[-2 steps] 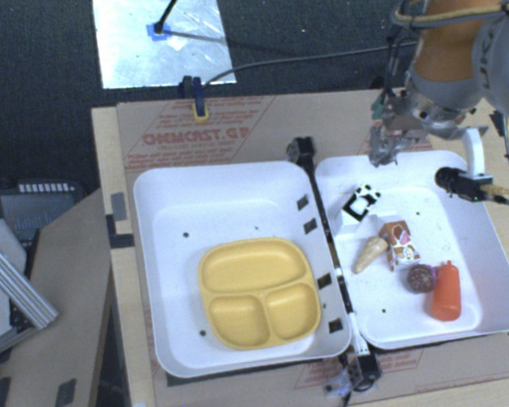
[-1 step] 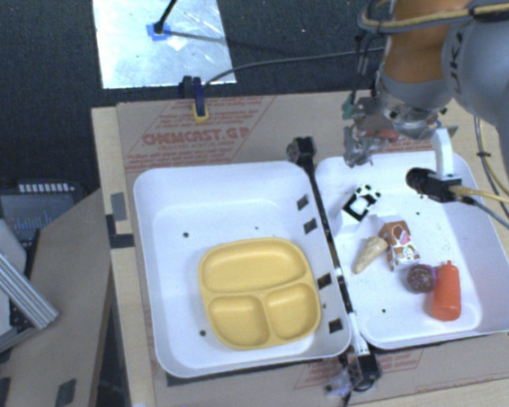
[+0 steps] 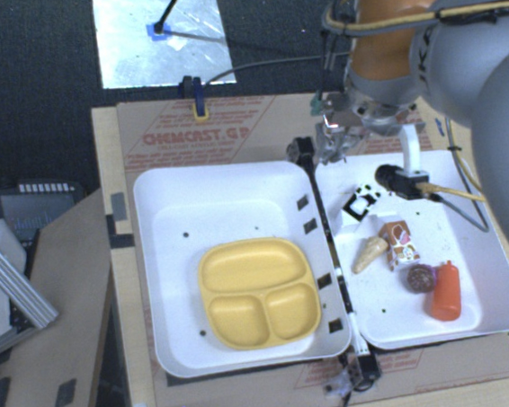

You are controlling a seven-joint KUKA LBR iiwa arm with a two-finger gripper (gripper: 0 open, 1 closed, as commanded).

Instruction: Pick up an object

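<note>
jaws [image 3: 334, 140] hang above the bin's rear edge, objects [image 3: 403, 255] well apart.

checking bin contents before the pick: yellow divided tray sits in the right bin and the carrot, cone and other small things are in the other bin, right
Not quite. The camera view shows the yellow divided tray in the left bin. The carrot, cone and other small things lie in the right bin.

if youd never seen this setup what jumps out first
The yellow divided tray in the left bin stands out first, bright against the white. Next comes the big grey arm with its orange band, reaching in from the right, its gripper over the back edge where the bins meet. In the right bin, an orange carrot-like toy lies among small items.
</note>
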